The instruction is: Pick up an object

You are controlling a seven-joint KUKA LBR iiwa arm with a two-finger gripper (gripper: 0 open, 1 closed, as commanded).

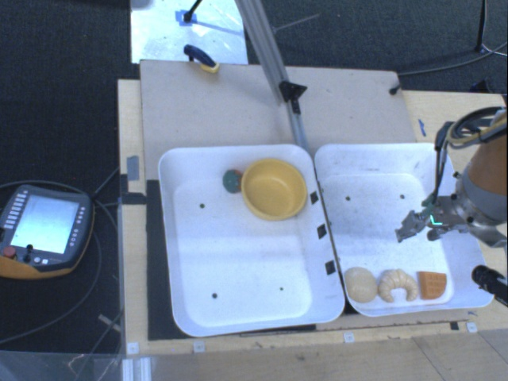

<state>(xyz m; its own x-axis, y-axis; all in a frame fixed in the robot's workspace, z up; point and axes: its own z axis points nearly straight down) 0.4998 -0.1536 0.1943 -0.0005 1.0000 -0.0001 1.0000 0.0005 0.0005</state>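
Orange wedge point(432, 285), pale croissant-shaped piece point(398, 285) and cream round piece point(361, 284) lie in a row along the near wall of the right bin point(373, 165) — the likely targets. Tool point(414, 227) hovers above them, nothing between its fingers; whether it is released or clenched cannot be told. Recommended: centre over one piece, descend vertically, keep clear of the bin wall — neighbours touch. Yellow bowl point(274, 189) and a small green object point(231, 181) sit in the left bin point(238, 292) on the table point(238, 101)

Yellow bowl point(274, 189), dark green ball point(231, 181) — white bins point(190, 292), orange wedge point(432, 285).
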